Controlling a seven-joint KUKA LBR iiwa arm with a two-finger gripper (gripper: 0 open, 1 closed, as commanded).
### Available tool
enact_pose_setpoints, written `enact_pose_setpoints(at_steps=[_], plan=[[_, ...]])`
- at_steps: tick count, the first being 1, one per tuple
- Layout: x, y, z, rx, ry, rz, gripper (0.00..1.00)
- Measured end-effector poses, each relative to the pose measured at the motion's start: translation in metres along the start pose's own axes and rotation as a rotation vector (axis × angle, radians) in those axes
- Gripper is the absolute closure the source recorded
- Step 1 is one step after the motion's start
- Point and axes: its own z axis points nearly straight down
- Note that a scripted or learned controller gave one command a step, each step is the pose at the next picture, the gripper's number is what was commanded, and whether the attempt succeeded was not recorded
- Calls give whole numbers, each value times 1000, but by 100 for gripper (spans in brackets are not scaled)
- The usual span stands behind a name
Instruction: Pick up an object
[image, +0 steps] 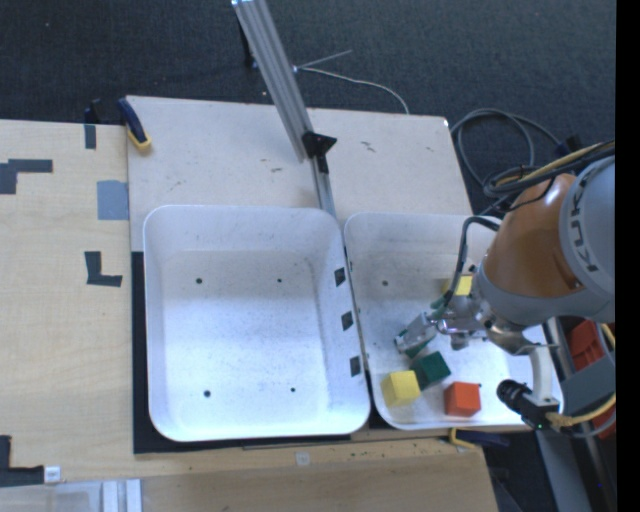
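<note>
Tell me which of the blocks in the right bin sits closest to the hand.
The green block, lying just below the hand. The yellow block and the orange block lie farther off, toward the right bin's near edge.

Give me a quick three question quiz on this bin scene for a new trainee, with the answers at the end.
1. True or false: the yellow block lies in the left bin.
2. Which block lies nearest the right bin's front right corner? A) green block B) orange block C) yellow block
3. Fill in: the tool hangs over the ____ bin.

Key:
1. False; it lies in the right bin, near its front wall.
2. B.
3. Right; it sits just above the green block in the picture.
</note>
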Motion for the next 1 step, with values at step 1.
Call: enact_pose_setpoints(at_steps=[1], plan=[[-5, 1, 69, -6, -1, -2, 0]])
